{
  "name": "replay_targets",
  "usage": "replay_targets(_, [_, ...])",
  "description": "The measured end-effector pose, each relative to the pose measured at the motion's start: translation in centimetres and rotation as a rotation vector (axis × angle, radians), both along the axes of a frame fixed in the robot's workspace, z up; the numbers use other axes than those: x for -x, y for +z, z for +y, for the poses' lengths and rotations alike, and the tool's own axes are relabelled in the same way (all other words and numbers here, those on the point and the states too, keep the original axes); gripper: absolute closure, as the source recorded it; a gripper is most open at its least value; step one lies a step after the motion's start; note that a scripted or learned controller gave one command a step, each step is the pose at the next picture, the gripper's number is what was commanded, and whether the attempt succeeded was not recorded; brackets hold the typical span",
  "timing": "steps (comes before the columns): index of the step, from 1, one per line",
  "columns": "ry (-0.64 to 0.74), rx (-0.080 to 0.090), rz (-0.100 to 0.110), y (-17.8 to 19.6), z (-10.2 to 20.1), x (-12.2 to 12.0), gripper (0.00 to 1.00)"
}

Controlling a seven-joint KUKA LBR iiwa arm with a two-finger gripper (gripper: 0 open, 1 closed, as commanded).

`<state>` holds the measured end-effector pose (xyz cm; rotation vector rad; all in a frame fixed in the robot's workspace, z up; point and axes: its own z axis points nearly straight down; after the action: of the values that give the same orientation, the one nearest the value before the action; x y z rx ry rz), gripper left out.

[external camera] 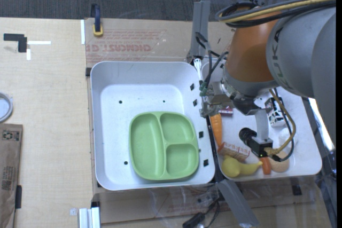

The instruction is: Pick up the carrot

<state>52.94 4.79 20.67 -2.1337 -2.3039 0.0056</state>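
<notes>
The gripper (214, 107) hangs low over the right bin (307, 160), its grip state impossible to tell, just at twelve o'clock of the carrot (216, 128), which lies on the bin floor by the left wall, so the pick looks not yet done.

The arm (256, 56) hides the carrot's (216, 128) upper end (pincer too).
</notes>
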Motion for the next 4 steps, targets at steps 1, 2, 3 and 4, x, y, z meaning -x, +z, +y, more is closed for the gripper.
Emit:
replay_targets(1, [0.254, -0.001, 0.001, -0.5, -7.0, 0.6, 1.00])
replay_targets(2, [0.378, -0.002, -0.001, -1.6, -12.0, 3.8, 1.00])
replay_targets(3, [0.415, -0.002, -0.001, -1.6, -3.5, 5.2, 1.00])
replay_targets(4, [0.426, -0.001, -0.001, -1.3, -2.6, 1.4, 1.00])
